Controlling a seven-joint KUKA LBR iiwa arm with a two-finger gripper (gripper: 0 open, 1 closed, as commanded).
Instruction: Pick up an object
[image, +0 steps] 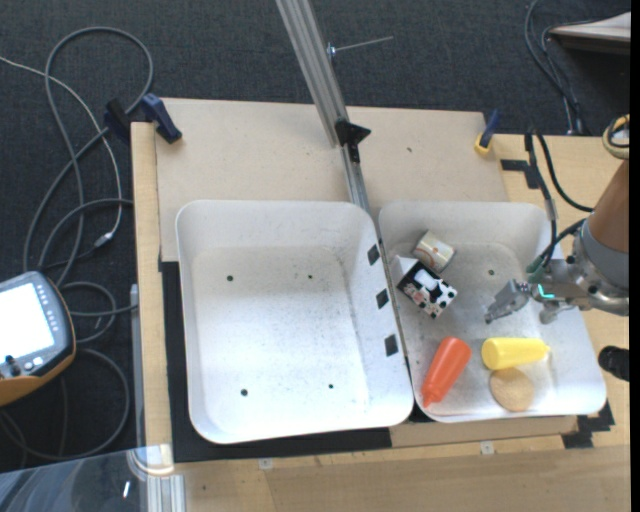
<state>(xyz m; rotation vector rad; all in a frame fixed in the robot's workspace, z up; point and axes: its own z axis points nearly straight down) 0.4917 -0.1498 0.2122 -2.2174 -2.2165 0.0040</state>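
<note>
Five unlabelled objects lie in the right bin (470, 215) beside the hand (508, 302), its grip unreadable.

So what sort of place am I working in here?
Most likely a robotics lab test bench: two white bins on a plywood bench, small props like an orange carrot, loose cables on dark carpet, and a handheld controller.

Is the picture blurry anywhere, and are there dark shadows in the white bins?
Camera view: mostly sharp, the toys in the right bin crisp; the end effector looks a bit soft; light is even, with faint shadows beside the carrot and yellow block.
</note>
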